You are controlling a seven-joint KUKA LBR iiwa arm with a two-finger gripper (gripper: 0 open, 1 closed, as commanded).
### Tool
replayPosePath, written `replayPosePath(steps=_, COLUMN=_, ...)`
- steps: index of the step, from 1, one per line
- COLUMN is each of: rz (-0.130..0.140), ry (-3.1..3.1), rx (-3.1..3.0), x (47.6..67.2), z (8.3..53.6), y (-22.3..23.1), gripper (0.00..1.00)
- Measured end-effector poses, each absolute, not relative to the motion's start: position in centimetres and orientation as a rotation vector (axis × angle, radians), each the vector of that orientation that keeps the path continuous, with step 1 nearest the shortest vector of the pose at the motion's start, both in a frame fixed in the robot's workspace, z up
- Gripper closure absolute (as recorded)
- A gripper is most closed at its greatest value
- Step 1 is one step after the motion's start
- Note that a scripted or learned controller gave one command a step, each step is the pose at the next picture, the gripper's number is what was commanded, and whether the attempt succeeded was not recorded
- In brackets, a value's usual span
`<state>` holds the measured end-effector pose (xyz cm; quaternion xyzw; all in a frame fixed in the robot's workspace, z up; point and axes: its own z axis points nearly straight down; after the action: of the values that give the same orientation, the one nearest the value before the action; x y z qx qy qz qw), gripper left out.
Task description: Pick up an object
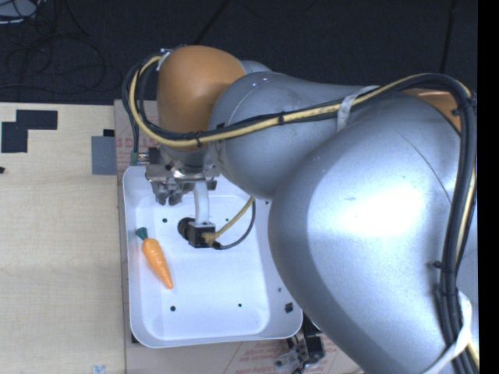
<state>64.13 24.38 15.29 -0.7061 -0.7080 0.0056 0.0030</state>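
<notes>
1. We note an orange carrot (157, 262) lying by the left wall of the white bin (222, 306), its green end pointing to the far side.
2. The gripper (173, 192) hangs over the bin's far left part, apart from the carrot.
3. We cannot tell whether the gripper is open or closed.

Orange carrot (157, 262) in white bin (222, 306)
</notes>
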Motion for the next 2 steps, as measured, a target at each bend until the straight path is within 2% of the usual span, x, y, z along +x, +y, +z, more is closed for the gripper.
replayPosePath(steps=1, rz=0.007, ry=-2.221, rx=-2.22, x=64.3, z=16.1, y=24.3, gripper=0.0)
replayPosePath(steps=2, rz=0.003, ry=-2.22, rx=-2.222, x=64.4, z=18.1, y=24.2, gripper=0.0)
